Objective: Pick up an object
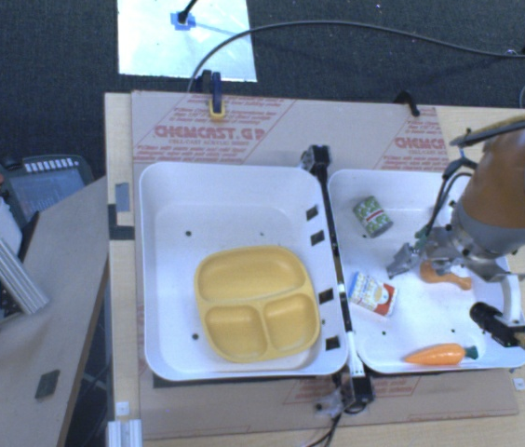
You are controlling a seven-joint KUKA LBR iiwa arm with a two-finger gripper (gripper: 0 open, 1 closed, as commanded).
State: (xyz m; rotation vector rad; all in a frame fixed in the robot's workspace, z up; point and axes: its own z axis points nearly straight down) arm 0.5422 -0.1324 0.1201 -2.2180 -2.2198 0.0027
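My gripper (404,260) hangs low over the right bin (402,335), a little right of its middle, with the tip pointing toward the left and slightly down. From this slanted look down I cannot tell whether my jaws are apart or together, and I see nothing clamped in them.

Just beside me on the right, partly tucked under my wrist, lies a small orange object (450,276) on the bin floor. Its shape is too hidden to name. Below and to my left, near but apart from me, a small white carton (372,293) with red and blue print lies tilted on the floor. Above and to my left, nearer the far wall, a little green can (371,216) lies on its side. Along the near wall of the same bin a toy carrot (437,353) lies lengthwise, its green end to the right, well apart from my tip.

My grey arm (514,189), with its orange band, comes in from the right over the far right corner of this bin.

The left bin (179,212) touches the right one along a shared edge set with black clips. In it rests a yellow divided plate (258,301), one large compartment at the back and two smaller ones at the front, set toward the near right part of that bin.

Both bins stand on a brown sheet (244,128) with red lettering.
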